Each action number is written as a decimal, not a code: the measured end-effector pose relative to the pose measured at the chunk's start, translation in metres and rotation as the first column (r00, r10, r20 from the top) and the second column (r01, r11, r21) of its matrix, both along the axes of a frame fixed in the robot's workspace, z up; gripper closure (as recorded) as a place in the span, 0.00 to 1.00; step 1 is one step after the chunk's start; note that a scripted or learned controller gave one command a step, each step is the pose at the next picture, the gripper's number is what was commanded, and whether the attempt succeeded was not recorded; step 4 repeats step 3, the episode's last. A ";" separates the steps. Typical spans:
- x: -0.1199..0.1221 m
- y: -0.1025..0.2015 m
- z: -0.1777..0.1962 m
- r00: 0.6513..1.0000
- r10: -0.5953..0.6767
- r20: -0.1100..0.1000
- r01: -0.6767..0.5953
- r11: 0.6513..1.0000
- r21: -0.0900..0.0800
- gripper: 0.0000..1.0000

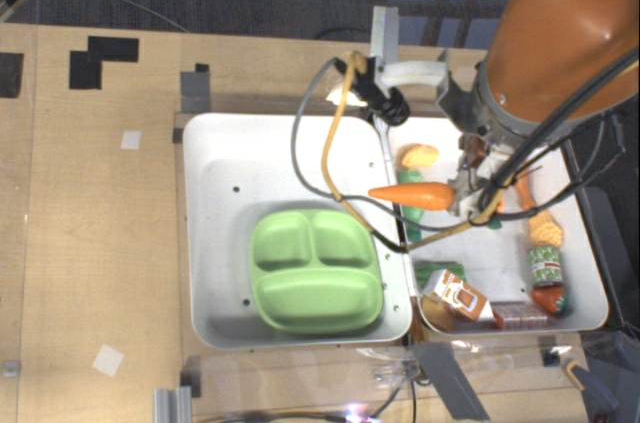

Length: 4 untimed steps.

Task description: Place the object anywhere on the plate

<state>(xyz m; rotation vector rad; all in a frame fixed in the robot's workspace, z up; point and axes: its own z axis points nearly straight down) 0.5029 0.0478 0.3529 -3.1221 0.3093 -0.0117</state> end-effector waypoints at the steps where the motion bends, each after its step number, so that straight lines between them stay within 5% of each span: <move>1: -0.010 -0.043 0.135 0.997 -0.080 0.003 0.080 0.997 -0.002 1.00; 2: 0.042 0.016 0.018 1.000 -0.012 -0.015 0.012 1.000 0.003 1.00; 3: 0.008 -0.063 -0.097 1.000 -0.006 -0.013 0.006 1.000 0.000 1.00; 4: 0.008 -0.063 -0.097 1.000 -0.006 -0.013 0.006 1.000 0.000 1.00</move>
